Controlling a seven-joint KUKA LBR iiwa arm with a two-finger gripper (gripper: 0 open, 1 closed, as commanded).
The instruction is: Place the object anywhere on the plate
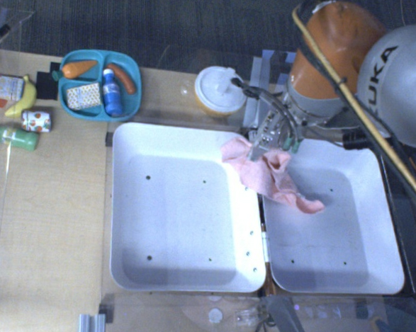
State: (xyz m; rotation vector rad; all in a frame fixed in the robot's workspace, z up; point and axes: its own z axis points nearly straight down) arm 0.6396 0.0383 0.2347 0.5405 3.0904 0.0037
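On the far left of the tabletop (49, 207) lies a cluster of toy groceries: a small carton (2, 87), a banana (22, 98), a little can (36, 120) and a green bottle (11, 137). They sit well apart from the bins, and I judge them to be spares out of the working area.

Just right of them is a blue divided plate (132, 85), holding a toy carrot (81, 68), a blue bottle (111, 91), a sausage-like piece (126, 80) and a patterned block (83, 96). As the only plate in sight, it is probably the target, and its compartments are already crowded.

The left bin (180, 266) follows, with a white lidded cup (219, 90) standing behind its far right corner.

The task's thing, a pink cloth (270, 174), is draped over the seam between the two bins near their far edge. One end lies in the left bin's far right corner, and the other trails into the right bin (343, 270). Its highest fold is bunched up at the gripper (266, 141), which sits directly over it on the arm (343, 58) reaching in from the right.

The cloth appears gathered between the jaws, which look nearly closed on it, though the metal parts blur together there. The peaked shape suggests a pinch at the top of the fabric, so the rest hangs and drags. Carrying it to the plate would mean crossing the whole left bin.
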